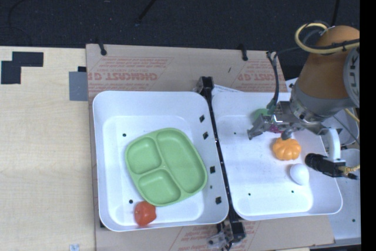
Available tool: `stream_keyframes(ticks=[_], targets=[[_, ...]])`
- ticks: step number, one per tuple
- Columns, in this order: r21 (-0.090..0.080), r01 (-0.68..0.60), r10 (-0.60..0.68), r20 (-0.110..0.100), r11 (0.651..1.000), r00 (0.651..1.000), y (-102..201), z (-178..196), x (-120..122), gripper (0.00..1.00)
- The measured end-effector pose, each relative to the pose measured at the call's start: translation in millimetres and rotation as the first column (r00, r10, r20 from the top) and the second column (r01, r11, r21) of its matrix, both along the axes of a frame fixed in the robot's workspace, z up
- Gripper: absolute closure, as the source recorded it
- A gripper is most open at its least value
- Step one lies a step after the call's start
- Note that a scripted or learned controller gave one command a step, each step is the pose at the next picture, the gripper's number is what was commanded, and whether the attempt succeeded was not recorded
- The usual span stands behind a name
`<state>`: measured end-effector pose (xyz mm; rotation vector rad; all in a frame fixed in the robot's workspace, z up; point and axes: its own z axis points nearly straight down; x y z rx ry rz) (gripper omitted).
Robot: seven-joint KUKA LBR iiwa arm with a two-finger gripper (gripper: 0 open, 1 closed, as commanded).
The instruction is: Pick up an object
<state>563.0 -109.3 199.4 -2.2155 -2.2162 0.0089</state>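
In the right bin (258, 197) lie an orange pumpkin-shaped toy (286, 149) and a white egg (299, 174), near its right side. A small green object (259, 113) peeks out at the bin's far wall, partly hidden by the gripper. My gripper (270, 133) hangs low over the right bin, just up and left of the pumpkin. Its fingers are spread, one pointing left (253, 133) and one right above the pumpkin; it is open and holds nothing.
The left bin (111, 126) bears a green divided plate (165, 166) and a red-orange round fruit (145, 213) at its near corner. A black divider (215, 150) runs between the bins. The arm's orange band (332, 62) looms at the right.
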Motion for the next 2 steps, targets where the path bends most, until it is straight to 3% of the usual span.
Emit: stream_keyframes(ticks=[2], targets=[[-0.001,0.001,-0.001,0.005,1.000,1.000,3.4,-114.5,-0.2,0.00]])
